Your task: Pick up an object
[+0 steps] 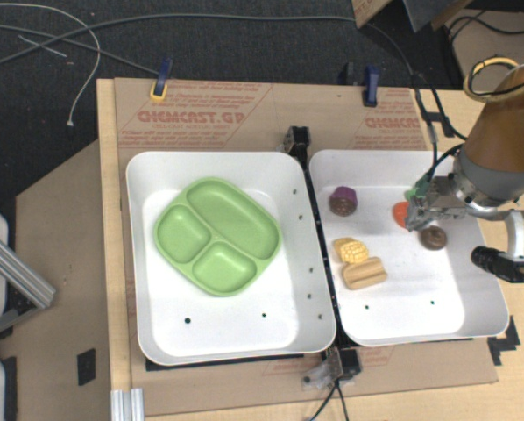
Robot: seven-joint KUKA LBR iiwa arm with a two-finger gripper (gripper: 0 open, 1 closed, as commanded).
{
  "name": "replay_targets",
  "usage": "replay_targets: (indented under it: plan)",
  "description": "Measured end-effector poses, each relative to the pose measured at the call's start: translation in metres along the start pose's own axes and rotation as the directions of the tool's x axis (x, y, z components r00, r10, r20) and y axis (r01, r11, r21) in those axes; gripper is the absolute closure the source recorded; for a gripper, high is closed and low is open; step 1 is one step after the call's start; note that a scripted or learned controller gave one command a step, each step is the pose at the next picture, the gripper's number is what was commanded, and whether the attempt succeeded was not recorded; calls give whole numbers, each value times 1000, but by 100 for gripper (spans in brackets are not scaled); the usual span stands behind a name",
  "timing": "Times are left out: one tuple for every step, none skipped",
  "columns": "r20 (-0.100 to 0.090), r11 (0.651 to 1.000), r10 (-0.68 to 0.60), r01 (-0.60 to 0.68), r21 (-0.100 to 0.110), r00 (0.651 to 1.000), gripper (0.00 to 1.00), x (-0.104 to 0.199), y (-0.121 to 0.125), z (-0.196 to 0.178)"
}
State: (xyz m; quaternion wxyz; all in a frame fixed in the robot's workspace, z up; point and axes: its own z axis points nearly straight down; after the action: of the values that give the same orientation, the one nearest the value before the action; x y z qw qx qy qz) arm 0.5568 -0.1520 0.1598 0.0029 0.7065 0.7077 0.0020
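The right bin (402, 318) holds several small items: a purple round piece (343, 201), a yellow corn piece (352, 252) and a tan bun-like piece (364, 274) on its left side. Farther right lie a red-orange piece (401, 212) and a brown round piece (434, 238). My gripper (422, 216) reaches in from the right and sits low between those two. It partly covers the red-orange piece and stands just above the brown one.
The left bin (157, 182) holds a green divided plate (215, 235). A black clamp (296, 139) sits at the top where the bins meet. The arm's grey and orange body (499, 147) hangs over the right bin's far right edge.
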Motion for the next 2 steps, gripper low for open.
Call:
replay_targets:
  plan:
    - [0,1000,0,0,1,1000,100,0,1,-44]
    - [0,1000,0,0,1,1000,100,3,7,-89]
